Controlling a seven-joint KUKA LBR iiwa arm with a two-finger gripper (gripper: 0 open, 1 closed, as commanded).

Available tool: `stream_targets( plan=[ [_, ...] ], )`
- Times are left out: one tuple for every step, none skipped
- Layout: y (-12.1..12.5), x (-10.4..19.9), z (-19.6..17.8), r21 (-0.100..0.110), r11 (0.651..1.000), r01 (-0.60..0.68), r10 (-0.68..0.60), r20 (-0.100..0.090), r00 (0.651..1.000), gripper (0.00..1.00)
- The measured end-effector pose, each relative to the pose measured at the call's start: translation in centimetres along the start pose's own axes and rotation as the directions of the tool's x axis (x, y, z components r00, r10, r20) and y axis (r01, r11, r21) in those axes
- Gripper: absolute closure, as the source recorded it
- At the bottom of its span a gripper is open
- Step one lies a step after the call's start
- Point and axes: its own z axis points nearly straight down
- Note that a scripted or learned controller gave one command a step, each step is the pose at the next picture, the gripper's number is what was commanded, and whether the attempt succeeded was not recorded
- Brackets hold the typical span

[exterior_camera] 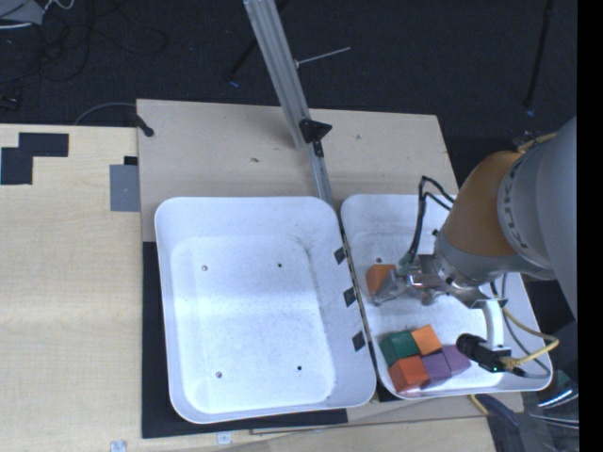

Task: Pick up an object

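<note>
Honestly couldn't tell whether the gripper (pixel 388 288) had its fingers apart or together; it sat low in the right bin (pixel 377 217), right at an orange block (pixel 380 276). I'd square up on that block before lifting, well clear of the cluster (pixel 424 356).

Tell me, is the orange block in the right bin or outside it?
In it: the orange block lies on the right bin floor, beside the hand.

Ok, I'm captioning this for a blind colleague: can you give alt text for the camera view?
A grey robot arm's gripper is low in the right bin, next to an orange block. Green, orange and purple blocks cluster at that bin's near end, beside the left bin.
</note>
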Motion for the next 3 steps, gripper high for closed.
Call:
stream_targets(
  plan=[
    [0.5, -0.3, -2.1, 0.002, 1.0, 0.002, -0.002, -0.001, 1.0, 0.0],
    [-6.6, -3.9, 0.0, -0.002, 1.0, -0.007, 0.007, 0.001, 1.0, 0.0],
    [1.0, 0.2, -0.3, -0.001, 1.0, 0.005, -0.005, -0.003, 1.0, 0.0]
  ],
)
